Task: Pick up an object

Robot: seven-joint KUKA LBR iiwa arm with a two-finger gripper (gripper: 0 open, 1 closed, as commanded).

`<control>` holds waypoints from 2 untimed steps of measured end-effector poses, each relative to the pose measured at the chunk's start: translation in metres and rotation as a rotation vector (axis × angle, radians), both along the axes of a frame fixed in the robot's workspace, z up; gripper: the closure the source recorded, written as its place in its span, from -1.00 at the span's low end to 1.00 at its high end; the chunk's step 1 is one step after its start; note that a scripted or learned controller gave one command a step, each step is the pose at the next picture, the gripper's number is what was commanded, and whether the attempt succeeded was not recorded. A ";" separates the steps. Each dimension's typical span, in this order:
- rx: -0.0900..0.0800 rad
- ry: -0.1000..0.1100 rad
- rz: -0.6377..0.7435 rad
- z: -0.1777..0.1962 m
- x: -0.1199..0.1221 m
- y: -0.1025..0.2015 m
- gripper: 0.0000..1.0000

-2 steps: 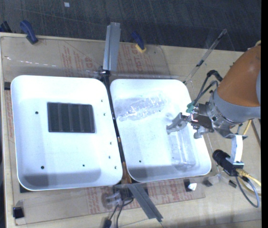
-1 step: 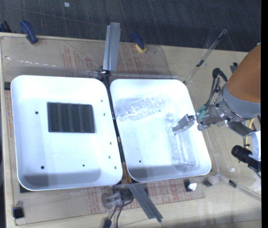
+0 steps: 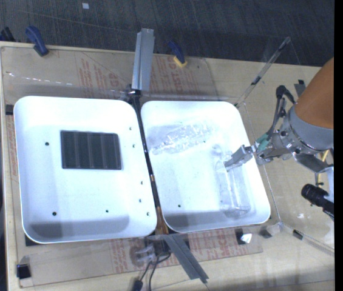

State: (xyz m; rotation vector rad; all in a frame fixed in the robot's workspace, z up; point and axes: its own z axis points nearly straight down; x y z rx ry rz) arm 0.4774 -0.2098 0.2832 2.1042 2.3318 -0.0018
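Observation:
A dark grey ribbed rectangular slab [image 3: 91, 150] lies flat in the left bin [image 3: 31, 180], toward its upper middle. In the right bin [image 3: 183, 214] a crumpled clear plastic piece [image 3: 180, 137] rests near the top. A clear, long plastic container [image 3: 232, 190] lies along the bin's right side. My gripper [image 3: 241, 156] reaches in from the right and hangs over the right bin's right part, just above the upper end of the clear container. Whether it touches the container is hard to tell.
A metal divider bar [image 3: 143, 59] stands between the bins at the back, and another [image 3: 183, 256] juts out at the front. Blue clamps [image 3: 37, 41] hold the bench's far edge. A clear panel [image 3: 262, 71] rises beside the right bin.

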 end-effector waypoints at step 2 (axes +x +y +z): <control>-0.001 -0.001 -0.031 0.017 0.000 0.003 -1.00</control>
